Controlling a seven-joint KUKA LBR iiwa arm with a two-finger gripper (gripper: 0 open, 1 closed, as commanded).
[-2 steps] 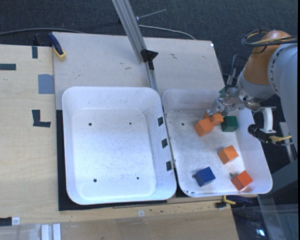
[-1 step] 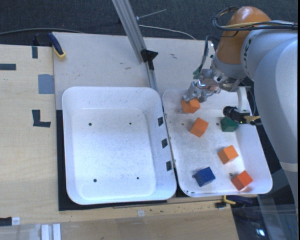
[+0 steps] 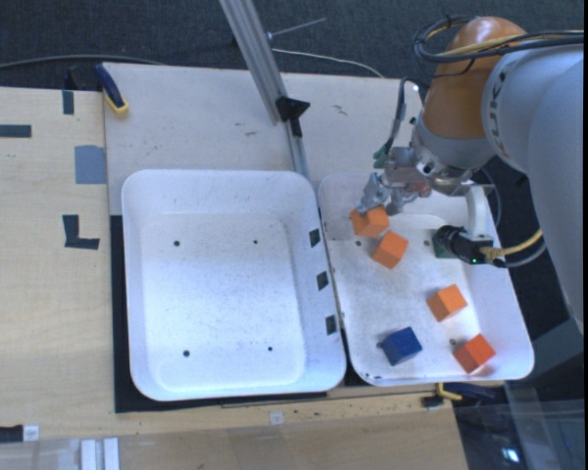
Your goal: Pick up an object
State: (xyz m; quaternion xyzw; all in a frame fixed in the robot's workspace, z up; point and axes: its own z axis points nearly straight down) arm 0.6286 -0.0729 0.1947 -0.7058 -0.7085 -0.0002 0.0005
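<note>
Right bin (image 3: 500, 292), orange cube (image 3: 369, 222) under tool (image 3: 380, 200)

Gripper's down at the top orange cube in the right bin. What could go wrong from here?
The gripper sits right over one orange cube, with a second cube just beside it; closing or lifting may knock that one. Both lie near the right bin's left wall, so a slipped cube could lodge there.

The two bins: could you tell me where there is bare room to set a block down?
The left bin is bare wall to wall. The right bin is crowded: four orange blocks and a blue block, with the gripper at its top-left corner.
</note>
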